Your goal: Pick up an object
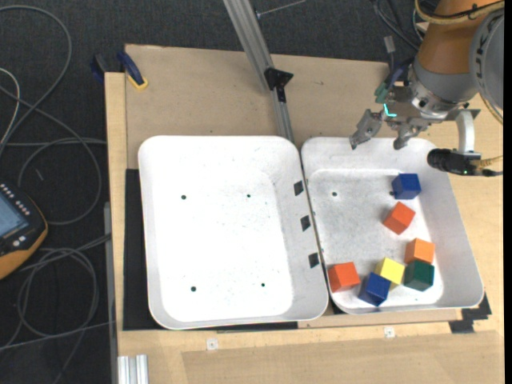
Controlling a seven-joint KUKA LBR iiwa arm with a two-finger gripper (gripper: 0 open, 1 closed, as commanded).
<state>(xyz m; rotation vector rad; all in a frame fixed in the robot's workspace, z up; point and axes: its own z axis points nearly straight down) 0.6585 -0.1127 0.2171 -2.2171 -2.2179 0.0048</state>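
So the arm (460,30) comes in from the right side of the surface (208,86), grey with that orange band above the wrist, and its hand (378,136) hangs over the far rim of the right bin (460,214), near the bin's far-left corner. The two fingers (362,130) are spread wide apart and nothing sits between them, so it's holding nothing. All the blocks are in the right bin. A blue cube (406,186) sits nearest the hand, toward the far right of the bin but clearly apart from the fingers. Just in front of it is an orange cube (398,218), tilted a bit on its corner from the look of it. Then there's a cluster along the bin's near edge: an orange block (419,251) up against a dark green block (418,276), a yellow cube (391,270) just beside the green one, and a second blue cube (374,289) touching the yellow one, I think, though it's hard to say if they actually touch at this angle. A red-orange cube (344,276) sits a little to the left of that group, near the bin's near-left corner. The left bin (160,214) is next to the right one, edges meeting in the middle of the surface. A metal pole (252,34) slants up from the far edge of the surface between the bins. Some cables (48,134) and a handheld controller (16,222) lie on the dark floor off the left edge.
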